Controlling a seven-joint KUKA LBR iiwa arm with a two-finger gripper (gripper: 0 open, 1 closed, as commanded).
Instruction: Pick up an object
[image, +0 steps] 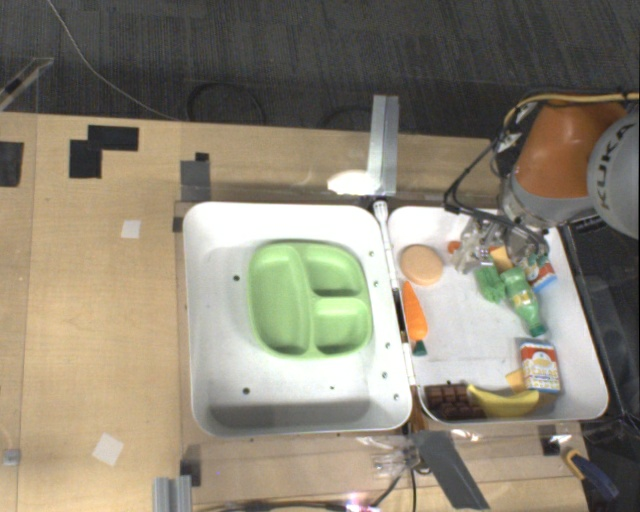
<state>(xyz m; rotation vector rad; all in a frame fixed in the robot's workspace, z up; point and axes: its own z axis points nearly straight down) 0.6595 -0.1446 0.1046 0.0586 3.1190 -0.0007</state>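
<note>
Hovering claw (492, 250); grip state: can't tell. Green bottle (510, 290) just below: light, smooth, slippery; grasp mid-body.

Light wood bench (90, 330) w/ dark carpet floor (300, 50) behind.

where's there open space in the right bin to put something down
Bare floor lies mid-bin, between the carrot, green bottle, banana and small carton. The top right is crowded around the gripper.
</note>
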